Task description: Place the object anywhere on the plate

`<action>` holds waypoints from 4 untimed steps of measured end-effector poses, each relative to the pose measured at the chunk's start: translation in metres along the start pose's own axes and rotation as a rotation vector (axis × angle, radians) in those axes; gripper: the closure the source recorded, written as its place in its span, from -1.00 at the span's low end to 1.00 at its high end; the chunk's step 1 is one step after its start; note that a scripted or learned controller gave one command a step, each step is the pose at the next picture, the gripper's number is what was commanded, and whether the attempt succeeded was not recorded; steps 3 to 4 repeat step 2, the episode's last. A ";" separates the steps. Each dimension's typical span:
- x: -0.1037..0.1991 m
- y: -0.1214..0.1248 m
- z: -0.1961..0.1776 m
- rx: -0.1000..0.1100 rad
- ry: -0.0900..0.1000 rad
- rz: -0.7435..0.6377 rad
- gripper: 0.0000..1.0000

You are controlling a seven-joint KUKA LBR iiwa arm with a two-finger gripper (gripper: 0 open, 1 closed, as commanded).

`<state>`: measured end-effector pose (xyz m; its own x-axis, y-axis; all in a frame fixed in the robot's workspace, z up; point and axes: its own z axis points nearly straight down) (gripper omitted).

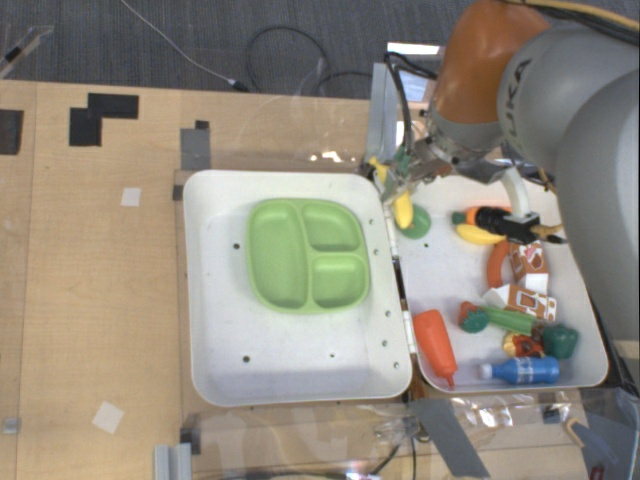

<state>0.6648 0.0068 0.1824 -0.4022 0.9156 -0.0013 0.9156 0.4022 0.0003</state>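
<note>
**Two bins, with the gripper at the upper left corner of the right bin**

The left bin (215, 368) holds one green plate (305, 253), lying flat near the bin's centre. The plate is divided into three compartments: a long one on the left and two smaller ones stacked on the right.

The right bin (445, 268) holds all the loose toys. A small yellow toy (403, 211) lies in its upper left corner, touching a green disc (418, 225). This toy is near the bins' adjoining rims and apart from the plate.

Elsewhere in the right bin:
- An orange carrot (435, 340) lies along the left wall.
- A blue bottle (522, 371) lies on its side at the lower edge.
- A yellow banana-like piece (476, 234), a red-orange sausage (497, 263), a brown-and-white box (528, 283) and a green oblong toy (500, 318) crowd the right half.

The gripper (398, 176), carried by the grey arm (570, 98), hangs just above the yellow toy. Whether the claw is wide, narrow or closed on the toy cannot be told from this view.
</note>
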 end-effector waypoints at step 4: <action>0.072 0.037 -0.001 -0.003 0.000 -0.145 -1.00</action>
